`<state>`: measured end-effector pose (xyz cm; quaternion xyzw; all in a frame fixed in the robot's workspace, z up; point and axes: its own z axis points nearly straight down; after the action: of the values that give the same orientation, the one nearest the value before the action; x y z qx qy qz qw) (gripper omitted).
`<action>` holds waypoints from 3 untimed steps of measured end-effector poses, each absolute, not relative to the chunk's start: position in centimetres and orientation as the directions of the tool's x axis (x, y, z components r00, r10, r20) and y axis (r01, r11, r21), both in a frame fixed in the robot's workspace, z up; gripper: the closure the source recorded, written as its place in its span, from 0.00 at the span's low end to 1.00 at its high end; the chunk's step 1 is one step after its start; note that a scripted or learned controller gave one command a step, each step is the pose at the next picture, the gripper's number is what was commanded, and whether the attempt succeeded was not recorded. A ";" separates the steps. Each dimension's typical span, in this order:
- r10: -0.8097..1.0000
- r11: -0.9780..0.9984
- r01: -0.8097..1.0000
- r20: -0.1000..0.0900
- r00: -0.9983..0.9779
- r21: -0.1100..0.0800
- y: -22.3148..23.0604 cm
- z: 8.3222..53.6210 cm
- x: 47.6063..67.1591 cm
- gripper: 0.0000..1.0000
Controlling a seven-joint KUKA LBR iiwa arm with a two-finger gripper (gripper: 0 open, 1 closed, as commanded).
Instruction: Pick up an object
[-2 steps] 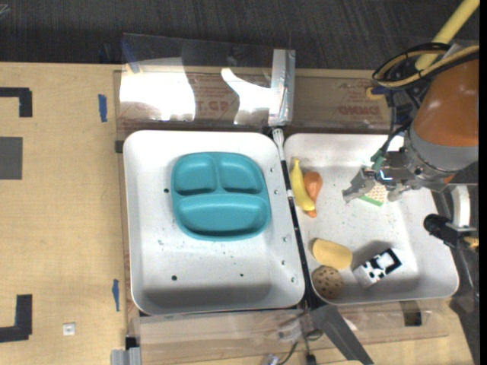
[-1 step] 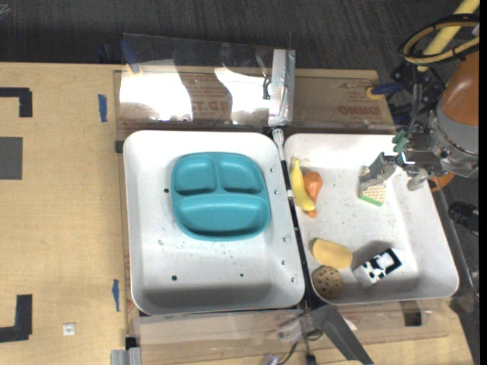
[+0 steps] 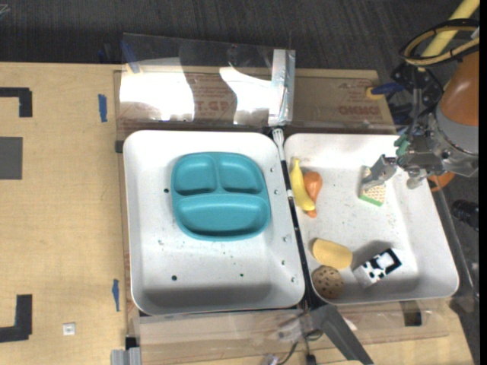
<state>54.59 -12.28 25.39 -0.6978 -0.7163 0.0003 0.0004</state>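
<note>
The right bin (image 3: 426, 226) holds several small objects. A yellow banana (image 3: 298, 191) and an orange carrot-like piece (image 3: 313, 185) lie against its left wall. A yellow lump (image 3: 332, 253), a brown speckled cookie (image 3: 328, 280) and a black-and-white toy (image 3: 379, 266) sit near its front. A small beige and green piece (image 3: 373, 195) lies in the upper middle. My gripper (image 3: 377, 175) hangs right over that piece, at its top edge; whether it touches it I cannot tell.
A teal divided plate (image 3: 221, 195) lies in the left bin (image 3: 144, 226). A clear plastic sheet (image 3: 228, 90) stands behind the bins. The arm's wrist and cables (image 3: 445, 128) crowd the right bin's far right corner.
</note>
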 end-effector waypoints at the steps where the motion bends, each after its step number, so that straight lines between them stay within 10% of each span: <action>1: 0.999 0.054 0.999 0.001 -0.054 -0.007 -16.7 15.0 61.9 0.00; 3: 0.996 0.087 0.996 0.005 -0.087 0.003 -20.1 8.7 59.9 0.00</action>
<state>59.88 -20.13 8.69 -0.6757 -0.7372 -0.0029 0.0006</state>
